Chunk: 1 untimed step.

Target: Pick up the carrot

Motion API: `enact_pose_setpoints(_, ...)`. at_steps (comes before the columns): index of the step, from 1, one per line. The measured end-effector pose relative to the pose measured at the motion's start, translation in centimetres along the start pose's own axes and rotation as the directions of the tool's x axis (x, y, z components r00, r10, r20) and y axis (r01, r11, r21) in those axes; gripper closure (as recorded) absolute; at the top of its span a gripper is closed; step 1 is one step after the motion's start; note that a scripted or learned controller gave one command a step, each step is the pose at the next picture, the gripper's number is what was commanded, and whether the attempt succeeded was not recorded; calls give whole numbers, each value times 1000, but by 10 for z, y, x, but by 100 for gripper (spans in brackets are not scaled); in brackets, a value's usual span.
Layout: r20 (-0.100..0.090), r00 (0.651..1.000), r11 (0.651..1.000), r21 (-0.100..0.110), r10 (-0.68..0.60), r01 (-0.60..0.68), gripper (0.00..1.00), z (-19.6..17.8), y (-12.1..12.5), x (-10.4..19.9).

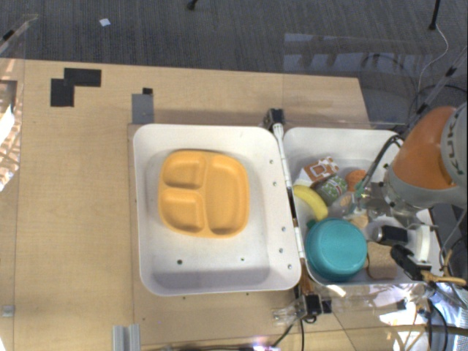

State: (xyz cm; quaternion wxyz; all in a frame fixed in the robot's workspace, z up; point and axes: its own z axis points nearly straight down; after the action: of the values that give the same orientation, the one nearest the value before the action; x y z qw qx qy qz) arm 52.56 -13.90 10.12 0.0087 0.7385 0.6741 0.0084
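Where the carrot [356, 178] lies in the right bin [322, 139], the arm's wrist hangs just beside it.

The orange carrot sits near the bin's far wall, next to a green-and-brown packet [327, 180] and beyond a yellow banana [311, 201] and a teal bowl [336, 249]. The gripper [363, 205] hangs low beside the carrot; I cannot tell its state. The left bin [212, 280] holds a yellow divided plate [204, 193].

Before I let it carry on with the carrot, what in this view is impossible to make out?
- End effector, camera view: the wrist above covers it, so its state is unreadable.
- Carrot: just an orange patch, partly behind the arm.
- Snack packets: print too small to read.
- Right bin: the arm and the teal bowl cover much of its floor.
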Motion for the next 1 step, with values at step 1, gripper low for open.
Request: enact_pose_setpoints(1,1,988,988,19,152,-152,100,-30,31,55)
